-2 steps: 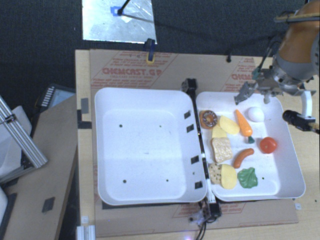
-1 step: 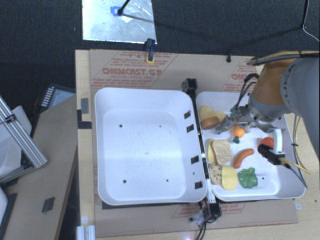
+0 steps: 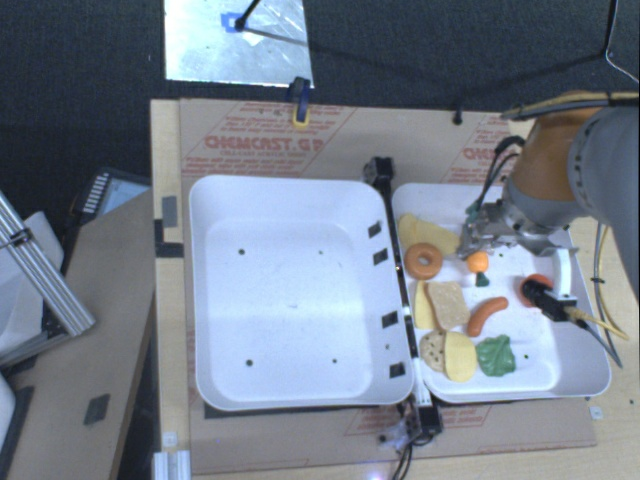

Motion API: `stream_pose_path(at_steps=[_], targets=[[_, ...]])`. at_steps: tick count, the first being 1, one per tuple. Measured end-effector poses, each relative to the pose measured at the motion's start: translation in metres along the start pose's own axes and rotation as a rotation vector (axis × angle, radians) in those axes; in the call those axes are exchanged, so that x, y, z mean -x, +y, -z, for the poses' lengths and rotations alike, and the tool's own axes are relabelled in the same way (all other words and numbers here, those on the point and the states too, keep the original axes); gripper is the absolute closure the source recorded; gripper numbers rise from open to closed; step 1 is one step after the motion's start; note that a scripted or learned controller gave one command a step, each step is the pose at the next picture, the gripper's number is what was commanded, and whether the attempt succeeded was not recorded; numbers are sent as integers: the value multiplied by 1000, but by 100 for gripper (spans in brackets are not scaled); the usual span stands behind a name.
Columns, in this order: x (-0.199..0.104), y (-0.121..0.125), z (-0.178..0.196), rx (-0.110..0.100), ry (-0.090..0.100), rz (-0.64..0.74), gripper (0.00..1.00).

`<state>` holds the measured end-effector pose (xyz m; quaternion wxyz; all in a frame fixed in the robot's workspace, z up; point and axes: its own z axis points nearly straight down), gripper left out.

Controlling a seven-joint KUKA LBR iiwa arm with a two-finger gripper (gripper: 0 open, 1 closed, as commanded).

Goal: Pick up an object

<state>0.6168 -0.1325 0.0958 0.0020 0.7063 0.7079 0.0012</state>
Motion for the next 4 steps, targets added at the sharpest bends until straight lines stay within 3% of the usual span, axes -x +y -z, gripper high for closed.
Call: stream_pose_path(at_steps=[1, 2, 3, 4], targets=[[3, 34, -12, -8, 1, 1, 100], [-75, 57, 97, 11, 3, 10, 100], [-134, 53, 139, 3, 5, 8, 100], [-113, 5, 86, -11, 1, -3, 100]])
